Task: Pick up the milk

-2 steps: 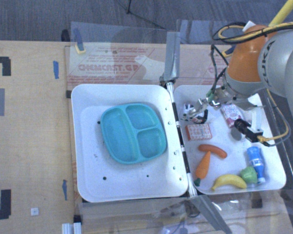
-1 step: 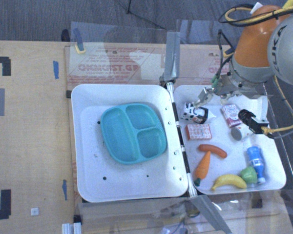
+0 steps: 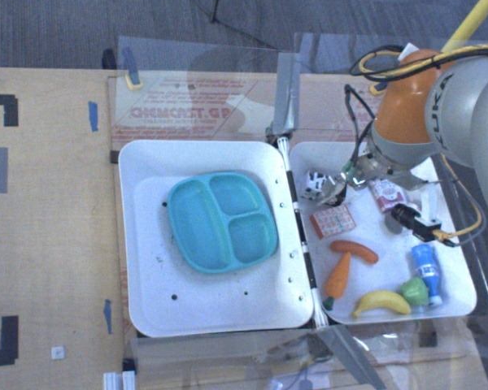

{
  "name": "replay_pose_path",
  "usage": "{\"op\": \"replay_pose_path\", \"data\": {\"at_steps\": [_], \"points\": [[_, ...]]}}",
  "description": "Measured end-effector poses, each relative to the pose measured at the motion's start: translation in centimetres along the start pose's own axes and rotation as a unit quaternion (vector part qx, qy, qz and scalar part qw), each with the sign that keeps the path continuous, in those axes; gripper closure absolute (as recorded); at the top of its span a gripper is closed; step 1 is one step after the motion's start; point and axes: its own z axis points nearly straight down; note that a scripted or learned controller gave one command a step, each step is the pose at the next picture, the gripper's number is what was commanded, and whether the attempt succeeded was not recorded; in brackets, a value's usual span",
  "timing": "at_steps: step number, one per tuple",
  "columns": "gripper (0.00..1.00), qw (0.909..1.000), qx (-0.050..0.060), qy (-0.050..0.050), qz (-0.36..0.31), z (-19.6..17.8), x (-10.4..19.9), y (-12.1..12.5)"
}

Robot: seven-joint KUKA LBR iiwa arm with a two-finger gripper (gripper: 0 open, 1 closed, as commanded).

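The milk (image 3: 313, 184), a little cow-spotted carton, sits in the right bin (image 3: 464, 292), far corner. My pincer (image 3: 338, 187) hovers just beside it; I cannot tell its state. Milk looks light, stiff, smooth; squeeze its flat sides.

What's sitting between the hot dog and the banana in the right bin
In the camera view, the carrot lies between the hot dog and the banana, slanting down toward the bin's front left.
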Motion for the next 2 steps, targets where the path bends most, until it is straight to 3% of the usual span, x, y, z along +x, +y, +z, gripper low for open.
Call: {"op": "replay_pose_path", "data": {"at_steps": [1,2], "points": [[1.0,1.0,0.001,0.0,0.001,-1.0,-0.1,-0.1],[1.0,0.9963,0.011,-0.004,0.086,-8.7,4.2,4.3]]}}
